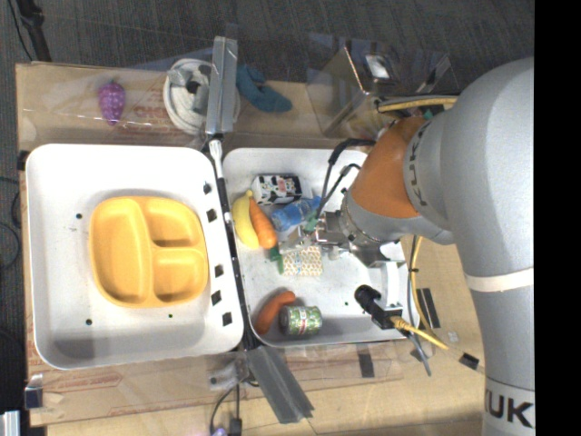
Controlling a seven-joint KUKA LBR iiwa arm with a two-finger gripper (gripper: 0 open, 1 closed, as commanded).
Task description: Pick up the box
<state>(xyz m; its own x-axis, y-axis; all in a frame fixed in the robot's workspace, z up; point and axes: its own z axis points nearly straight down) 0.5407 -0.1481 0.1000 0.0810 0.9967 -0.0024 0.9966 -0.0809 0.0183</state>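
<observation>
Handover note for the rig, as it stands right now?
Hand: low in the right bin, over the cluster at its middle; finger state hidden by the wrist.
Box: black-and-white carton at the bin's far side, beside the banana and carrot, apart from the hand. A patterned packet lies just below the hand.
Left bin: holds the yellow tray.
Done: nothing visibly grasped.
Left: grasp the box and lift it.

Yellow tray (150, 248), banana (243, 221), can (300, 319)
</observation>
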